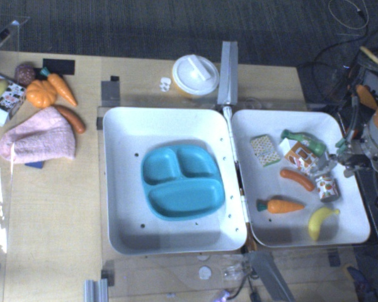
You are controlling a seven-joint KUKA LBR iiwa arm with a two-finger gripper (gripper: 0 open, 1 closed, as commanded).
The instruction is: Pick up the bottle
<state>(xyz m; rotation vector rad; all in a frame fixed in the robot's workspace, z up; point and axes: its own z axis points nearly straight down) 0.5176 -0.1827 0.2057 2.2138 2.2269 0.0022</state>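
Basically nothing of the task was done yet: the bottle, a green one, lay on its side on the floor of the right bin, near that bin's far edge and toward its right side. Nothing was lifted. The gripper hung low at the right bin's right edge, just beside a small orange-and-white box and a little nearer the front than the bottle. Whether it was open or closed could not be told, as the metalwork blurred into the clutter there. No object could be seen held in it. By the look of it, the whole job was left: get over the bottle, close on it, raise it clear.

Right bin contents:
- a patterned square pad toward the left wall
- a toy sausage mid-floor
- a toy carrot nearer the front
- a banana by the front right corner
- a small printed can or carton near the right wall; which it was could not be told

The bottle's neck end pointed left, and its body touched or overlapped the box, so a clean grab looked tight.

Left bin: one blue divided tray in the middle, with nothing seen in its compartments
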